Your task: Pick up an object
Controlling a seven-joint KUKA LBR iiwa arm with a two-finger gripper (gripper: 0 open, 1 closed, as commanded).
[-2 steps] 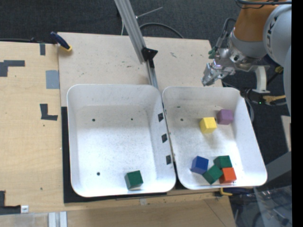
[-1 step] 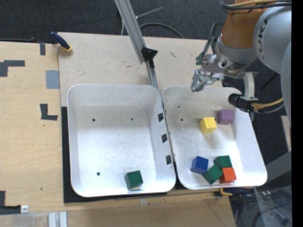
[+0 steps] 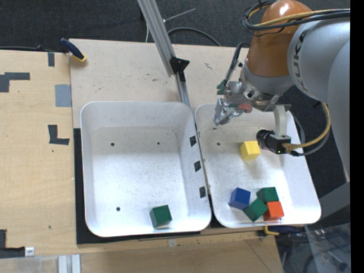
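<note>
My gripper (image 3: 222, 117) hangs over the far left corner of the right bin (image 3: 301, 181), with nothing visible between its fingers. A yellow block (image 3: 249, 149) lies in the right bin, to the right of and nearer than the gripper. At the near end of that bin sit a blue block (image 3: 239, 197), two green blocks (image 3: 255, 210) (image 3: 268, 195) and an orange block (image 3: 274, 210), packed close together. A lone dark green block (image 3: 161, 215) rests near the front edge of the left bin (image 3: 96, 152).
A slanted metal bar (image 3: 162, 33) runs from the top down to the divide between the bins. Black cables (image 3: 284, 144) loop beside the arm over the right bin's far right side. A blue and yellow clamp (image 3: 73, 49) lies on the bench at far left.
</note>
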